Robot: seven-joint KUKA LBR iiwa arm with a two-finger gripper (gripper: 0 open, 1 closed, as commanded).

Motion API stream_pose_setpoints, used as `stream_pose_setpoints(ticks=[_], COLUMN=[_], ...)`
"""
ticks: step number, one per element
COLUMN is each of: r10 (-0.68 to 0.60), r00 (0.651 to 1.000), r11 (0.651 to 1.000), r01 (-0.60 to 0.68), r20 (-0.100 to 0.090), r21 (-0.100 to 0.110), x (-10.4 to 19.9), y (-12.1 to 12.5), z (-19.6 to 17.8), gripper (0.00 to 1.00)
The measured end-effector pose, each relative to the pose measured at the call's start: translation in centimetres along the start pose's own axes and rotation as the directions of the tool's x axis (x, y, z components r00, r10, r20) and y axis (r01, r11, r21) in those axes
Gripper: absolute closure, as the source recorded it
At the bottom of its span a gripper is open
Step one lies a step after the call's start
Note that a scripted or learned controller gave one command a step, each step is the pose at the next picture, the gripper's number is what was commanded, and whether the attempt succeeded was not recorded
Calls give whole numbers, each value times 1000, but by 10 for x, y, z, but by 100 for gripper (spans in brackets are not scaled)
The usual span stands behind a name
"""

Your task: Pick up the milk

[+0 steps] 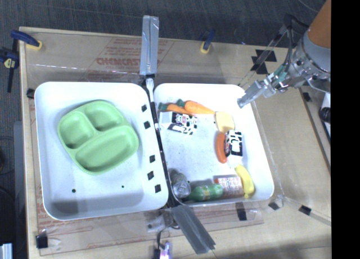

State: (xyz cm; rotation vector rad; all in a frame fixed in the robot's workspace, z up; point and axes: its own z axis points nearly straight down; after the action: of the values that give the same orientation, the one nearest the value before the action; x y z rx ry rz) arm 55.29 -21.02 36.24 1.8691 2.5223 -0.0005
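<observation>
over the right white bin's [264, 156] far corner, i'm hovering the grey two-finger gripper [247, 97], grip state i cannot tell; the small black-and-white cow-patterned milk carton [183, 122] is lying flat below, well apart, awaiting descent.

Plate [99, 135] in left bin [45, 156]; milk [183, 122], carrot [198, 107], bottle [216, 188] etc. in right bin [263, 156].

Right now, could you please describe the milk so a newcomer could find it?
Look in the right bin. Near its top left, just below the carrot, lies the milk, a small white carton. Its black cow patches mark it; a similar carton lies further right beside a sausage.
</observation>
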Motion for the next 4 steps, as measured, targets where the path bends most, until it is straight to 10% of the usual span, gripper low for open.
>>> stream_pose_setpoints(ticks=[2,3,4], r10=[-109,-140,-253], r00=[994,990,967], r11=[994,990,967], r01=[109,140,253], r20=[-3,-1,-4], r21=[3,0,3], x=[5,10,33], y=[-14,73,40], z=[151,117,198], gripper=[0,0,0])
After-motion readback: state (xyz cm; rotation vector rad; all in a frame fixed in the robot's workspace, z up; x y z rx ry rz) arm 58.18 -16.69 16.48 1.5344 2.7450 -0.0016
